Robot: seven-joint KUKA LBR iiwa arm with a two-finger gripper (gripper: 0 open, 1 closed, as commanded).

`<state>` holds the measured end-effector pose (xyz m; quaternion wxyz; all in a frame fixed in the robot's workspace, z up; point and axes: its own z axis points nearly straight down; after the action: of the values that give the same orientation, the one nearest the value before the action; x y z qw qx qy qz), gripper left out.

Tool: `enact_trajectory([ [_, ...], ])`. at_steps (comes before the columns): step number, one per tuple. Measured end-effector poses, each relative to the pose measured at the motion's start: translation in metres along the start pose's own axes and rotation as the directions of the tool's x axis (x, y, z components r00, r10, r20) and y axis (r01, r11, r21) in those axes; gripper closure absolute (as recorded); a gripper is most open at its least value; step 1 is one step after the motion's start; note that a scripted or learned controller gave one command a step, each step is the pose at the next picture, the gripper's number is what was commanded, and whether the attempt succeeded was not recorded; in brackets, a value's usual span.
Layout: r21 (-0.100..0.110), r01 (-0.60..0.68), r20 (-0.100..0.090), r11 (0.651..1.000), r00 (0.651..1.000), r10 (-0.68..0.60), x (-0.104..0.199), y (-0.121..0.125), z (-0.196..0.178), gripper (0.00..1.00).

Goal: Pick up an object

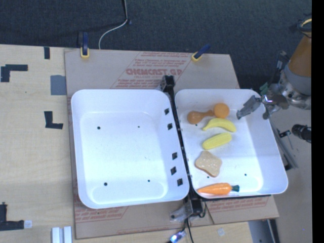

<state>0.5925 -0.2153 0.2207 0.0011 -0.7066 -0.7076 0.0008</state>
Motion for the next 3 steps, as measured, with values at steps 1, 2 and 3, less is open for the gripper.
enact_trajectory([
  [1, 0.004, 0.005, -0.002, 1.000, 1.000, -0.005, 0.076, 0.029, 0.087, 0.00],
  [2, -0.008, -0.006, 0.001, 1.000, 1.000, 0.006, 0.080, -0.072, 0.136, 0.00],
  [3, -0.005, -0.002, 0.003, 1.000, 1.000, 0.002, 0.080, -0.070, 0.127, 1.00],
])
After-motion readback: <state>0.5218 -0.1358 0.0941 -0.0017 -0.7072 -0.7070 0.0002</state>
